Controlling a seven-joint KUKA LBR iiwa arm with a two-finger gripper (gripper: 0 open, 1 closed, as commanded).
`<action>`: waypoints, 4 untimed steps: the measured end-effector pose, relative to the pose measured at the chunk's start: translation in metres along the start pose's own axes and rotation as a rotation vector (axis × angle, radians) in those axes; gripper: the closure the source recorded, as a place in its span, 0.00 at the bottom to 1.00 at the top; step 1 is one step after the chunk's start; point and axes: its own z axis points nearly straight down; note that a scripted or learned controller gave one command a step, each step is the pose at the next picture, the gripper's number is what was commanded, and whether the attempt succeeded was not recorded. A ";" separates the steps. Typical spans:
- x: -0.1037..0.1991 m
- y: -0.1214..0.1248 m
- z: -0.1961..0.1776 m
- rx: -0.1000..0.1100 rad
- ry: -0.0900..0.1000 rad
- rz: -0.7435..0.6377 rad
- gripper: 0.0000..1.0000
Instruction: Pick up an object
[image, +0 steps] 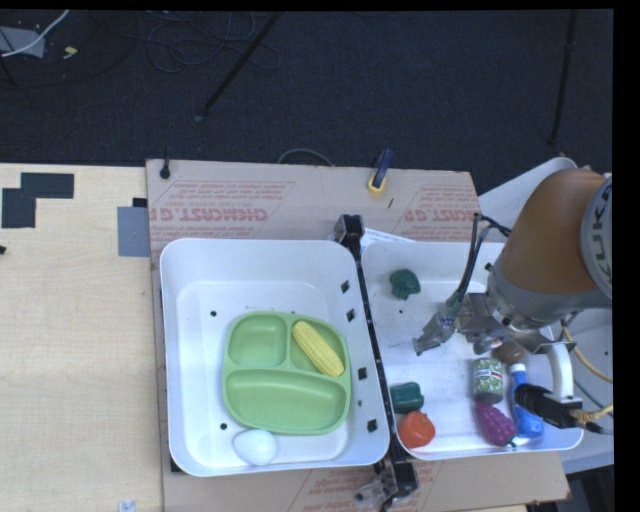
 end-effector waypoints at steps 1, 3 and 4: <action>0.000 0.003 -0.006 -0.013 -0.002 -0.002 0.00; 0.005 0.000 0.092 -0.007 0.000 -0.001 0.00; 0.003 0.000 0.079 -0.008 0.000 0.006 1.00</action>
